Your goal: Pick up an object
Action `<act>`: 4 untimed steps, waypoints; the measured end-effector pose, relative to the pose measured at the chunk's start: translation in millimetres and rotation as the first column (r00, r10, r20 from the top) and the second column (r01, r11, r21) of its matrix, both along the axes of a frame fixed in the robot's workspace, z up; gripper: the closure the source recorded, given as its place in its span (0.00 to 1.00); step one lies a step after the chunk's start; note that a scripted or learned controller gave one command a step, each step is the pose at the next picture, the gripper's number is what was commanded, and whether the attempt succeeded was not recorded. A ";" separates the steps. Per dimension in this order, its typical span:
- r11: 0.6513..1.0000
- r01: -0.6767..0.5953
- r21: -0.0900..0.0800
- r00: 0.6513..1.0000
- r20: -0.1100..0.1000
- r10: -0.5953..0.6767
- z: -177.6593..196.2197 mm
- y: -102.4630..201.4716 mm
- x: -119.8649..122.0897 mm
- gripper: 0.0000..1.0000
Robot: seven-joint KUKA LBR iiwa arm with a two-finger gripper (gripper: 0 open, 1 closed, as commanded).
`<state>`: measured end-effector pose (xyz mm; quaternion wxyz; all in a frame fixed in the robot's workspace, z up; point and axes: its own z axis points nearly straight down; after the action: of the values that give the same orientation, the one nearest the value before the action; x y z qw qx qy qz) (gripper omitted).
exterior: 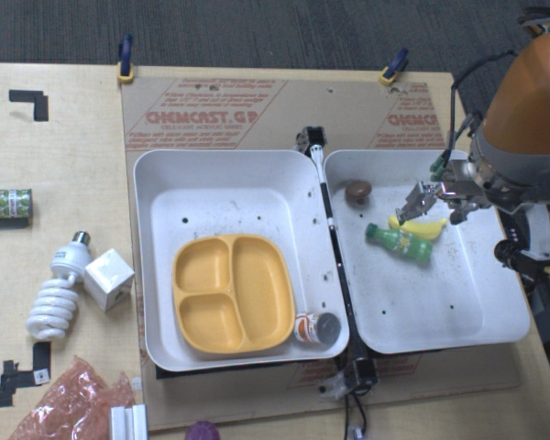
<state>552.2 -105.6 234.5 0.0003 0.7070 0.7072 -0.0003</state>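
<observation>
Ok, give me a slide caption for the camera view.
KUKA arm's gripper hovers over green plastic bottle and yellow banana in right white bin.

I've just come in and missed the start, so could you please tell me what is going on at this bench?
The arm reaches in from the right, and its tool hangs over the right bin, just above a green bottle and a yellow object lying together. A brown object sits nearby. Nothing is visibly held. The left bin holds a yellow divided tray and a small can.

On the counter [64, 154] at the frame's left lie a spiral light bulb [57, 291] touching a small white cube [109, 279], a green can [10, 204] above them, and pink mesh [69, 401] at lower left.
</observation>
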 end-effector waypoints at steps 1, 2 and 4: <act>1.000 0.001 -0.003 1.000 0.014 -0.001 -124.9 -5.2 8.8 0.00; 1.000 0.004 -0.006 1.000 0.015 -0.004 -114.7 -7.3 9.2 1.00; 1.000 0.002 0.001 1.000 0.000 -0.002 -142.0 1.2 -15.5 0.00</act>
<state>536.7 -104.4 92.5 0.0000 0.7077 0.7065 0.0000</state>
